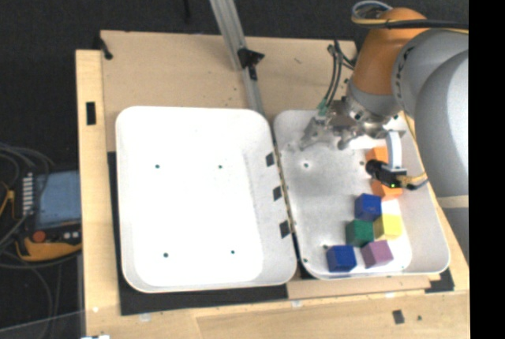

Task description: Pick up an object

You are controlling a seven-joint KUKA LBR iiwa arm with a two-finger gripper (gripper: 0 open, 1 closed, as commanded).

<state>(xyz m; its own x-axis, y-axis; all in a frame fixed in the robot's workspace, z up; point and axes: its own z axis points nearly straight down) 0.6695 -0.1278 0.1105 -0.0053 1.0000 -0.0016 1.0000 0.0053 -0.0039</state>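
A: Arm (410, 69) is reaching in from the upper right of the frame. Gripper (330, 131) is hanging over the upper end of the right bin (316, 188), above bare floor.

B: Blocks are sitting where?

A: All clustered in the lower right of that bin. Blue block (341, 258) at the bottom, green (360, 232) just above it, a second blue (368, 206) above that, purple (378, 252) and yellow (390, 224) to their right. Orange block (381, 155) is lying further up, near the wrist, partly hidden by a dark fitting (385, 170). Left bin (197, 195) is carrying nothing to pick.

B: Gripper state?

A: Cannot tell how far it is spread. Too small and blurred against the bin. Nothing is showing between the tips, so I am judging it as carrying nothing.

B: Doing the pick well?

A: My judgement: it is needing to travel down-frame to the cluster. The lower blue block is looking like the easiest target, with open floor on its left side. The others are packed touching or nearly so, which is risking a finger landing on a neighbour. Better to be descending square over one block.
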